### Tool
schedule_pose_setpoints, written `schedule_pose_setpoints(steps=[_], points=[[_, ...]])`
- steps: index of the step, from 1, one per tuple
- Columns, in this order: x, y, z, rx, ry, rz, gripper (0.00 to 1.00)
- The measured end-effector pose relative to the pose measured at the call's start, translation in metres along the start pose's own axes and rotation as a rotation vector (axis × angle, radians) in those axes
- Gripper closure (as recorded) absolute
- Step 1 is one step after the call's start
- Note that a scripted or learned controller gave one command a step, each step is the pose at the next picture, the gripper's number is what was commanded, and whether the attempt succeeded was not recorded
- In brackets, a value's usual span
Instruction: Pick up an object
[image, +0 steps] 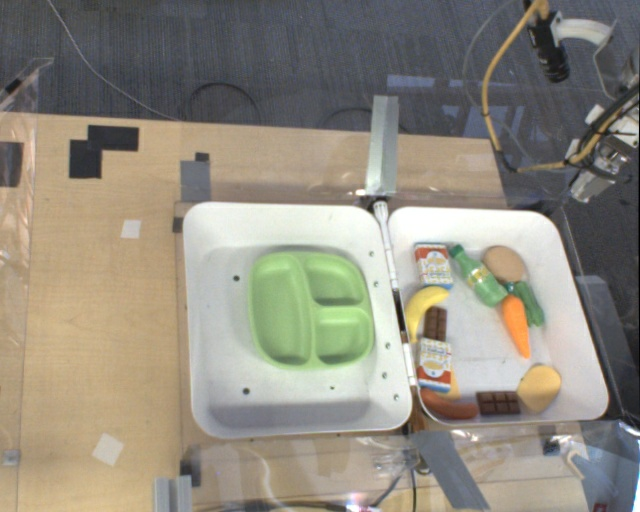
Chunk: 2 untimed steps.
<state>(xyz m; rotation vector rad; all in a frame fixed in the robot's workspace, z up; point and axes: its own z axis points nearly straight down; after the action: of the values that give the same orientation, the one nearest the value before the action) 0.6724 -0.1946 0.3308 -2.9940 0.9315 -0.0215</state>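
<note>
One fixed camera looks down at a slant on both white bins (200, 300), from moderately high.

Green divided plate (310, 308), white bins (215, 400) — orange carrot (515, 325), yellow banana (425, 303)

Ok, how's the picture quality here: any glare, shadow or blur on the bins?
Camera view: even light, sharp focus. Left bin has soft shadow along its inner walls around the green tray; right bin is bright white, its toys clear. The gripper at top right looks small and slightly blurred.
</note>
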Motion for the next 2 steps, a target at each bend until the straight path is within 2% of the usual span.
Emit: schedule_pose_setpoints(steps=[2], points=[[-0.001,-0.009,-0.025,0.008,0.008,-0.016,1.00]])
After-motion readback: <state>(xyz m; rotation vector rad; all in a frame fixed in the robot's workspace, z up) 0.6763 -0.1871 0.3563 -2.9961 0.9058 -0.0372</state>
